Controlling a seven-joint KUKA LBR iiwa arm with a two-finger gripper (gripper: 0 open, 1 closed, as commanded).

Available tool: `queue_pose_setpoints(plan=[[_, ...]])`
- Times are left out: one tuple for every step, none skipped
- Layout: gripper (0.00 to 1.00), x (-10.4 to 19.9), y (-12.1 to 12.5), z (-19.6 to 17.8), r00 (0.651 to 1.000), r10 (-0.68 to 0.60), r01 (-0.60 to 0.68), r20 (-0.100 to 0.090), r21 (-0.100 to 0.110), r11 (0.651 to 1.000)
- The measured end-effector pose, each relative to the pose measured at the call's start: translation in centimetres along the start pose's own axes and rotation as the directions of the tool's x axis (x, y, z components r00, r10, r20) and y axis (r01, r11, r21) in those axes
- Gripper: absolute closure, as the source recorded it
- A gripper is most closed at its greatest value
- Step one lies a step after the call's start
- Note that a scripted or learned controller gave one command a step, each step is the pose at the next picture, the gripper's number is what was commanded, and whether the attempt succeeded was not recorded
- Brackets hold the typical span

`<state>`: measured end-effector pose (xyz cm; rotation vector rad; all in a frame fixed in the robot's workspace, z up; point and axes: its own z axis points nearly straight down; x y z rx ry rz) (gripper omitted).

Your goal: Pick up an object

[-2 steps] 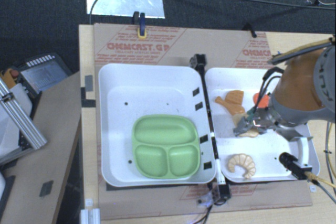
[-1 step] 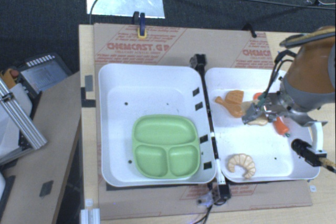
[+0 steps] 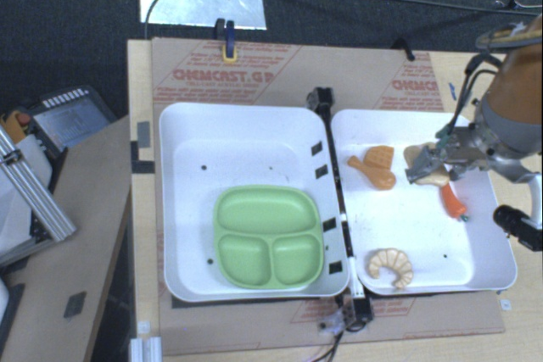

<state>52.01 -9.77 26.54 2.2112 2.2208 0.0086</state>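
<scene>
Over the right white bin [image 3: 488, 267] the pincer [image 3: 424, 168] hung; whether it was apart or together, I could not tell. Just beside it lay an orange plastic drumstick [image 3: 375, 165] and a small carrot [image 3: 453, 202].

Hand [image 3: 422, 168] low in right bin [image 3: 484, 271] over tan item, near drumstick [image 3: 376, 165], carrot [image 3: 453, 202], croissant [image 3: 390, 266]; green tray [image 3: 268, 235] in left bin [image 3: 182, 131].

two bins [image 3: 182, 127], one tray [image 3: 268, 235], four foods [image 3: 374, 164]

Dark carpet floor [image 3: 68, 4]; tan side table [image 3: 81, 208].
</scene>
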Motion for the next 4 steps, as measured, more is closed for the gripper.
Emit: queue_pose_setpoints(plan=[[1.00,4.8,2.8,-0.3,1.000,-0.005,0.005,-0.003,0.005,1.000],[1.00,10.0,5.2,0.2,1.000,-0.006,0.006,-0.003,0.007,1.000],[1.00,14.8,8.6,2.1,1.000,-0.004,0.004,-0.002,0.007,1.000],[1.00,17.9,11.9,3.3,1.000,-0.003,0.003,-0.002,0.005,1.000]])
